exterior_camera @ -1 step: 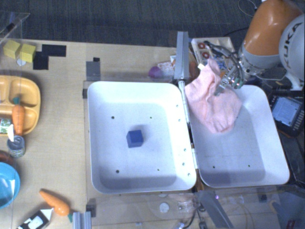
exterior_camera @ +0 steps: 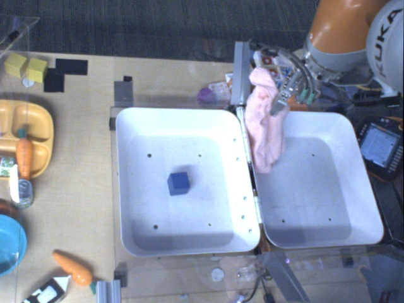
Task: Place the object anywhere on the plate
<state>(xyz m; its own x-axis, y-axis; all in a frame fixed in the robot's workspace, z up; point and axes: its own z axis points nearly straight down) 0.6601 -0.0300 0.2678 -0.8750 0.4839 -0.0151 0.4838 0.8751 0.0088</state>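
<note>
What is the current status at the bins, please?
Gripper at right bin's far left corner, pink cloth hanging from it. Blue cube sits in left bin.

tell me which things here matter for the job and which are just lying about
Job:
gripper
pink cloth, hanging at the gripper
blue plate

Lying about:
blue cube in left bin
carrots
yellow tray
yellow blocks

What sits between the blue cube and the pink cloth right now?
In the camera view, bare white floor of the left bin, then the two bins' adjoining rims, separate the blue cube from the pink cloth.
</note>
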